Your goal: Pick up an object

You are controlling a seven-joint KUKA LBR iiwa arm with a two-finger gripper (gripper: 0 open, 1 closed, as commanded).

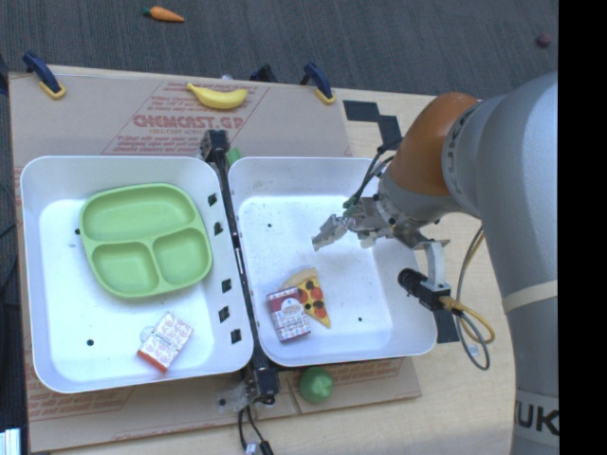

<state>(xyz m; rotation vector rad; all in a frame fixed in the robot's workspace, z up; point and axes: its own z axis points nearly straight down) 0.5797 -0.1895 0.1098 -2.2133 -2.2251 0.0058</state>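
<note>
The grey arm (493,159) reaches in from the right, its orange band (427,145) above the wrist, and bends down over the right bin (285,173). The gripper (327,235) hangs above the bin's bare middle, pointing left and slightly down. Its fingers are small and blurred against the white floor; I cannot tell whether they are spread or closed, and nothing shows between them.

The arm's bulk covers the bin's right wall and part of the table (85,102) beyond it.

In the right bin, near its front, lie a pizza slice (313,297) and a small red carton (287,315), touching each other, well apart from the gripper. The left bin (38,282) holds a green divided plate (144,237) and, near its front, a small red and white packet (165,340).

On the table a banana (217,94) lies behind the bins and a green ball (316,384) sits in front of the right bin. A carrot (166,13) lies on the floor.
</note>
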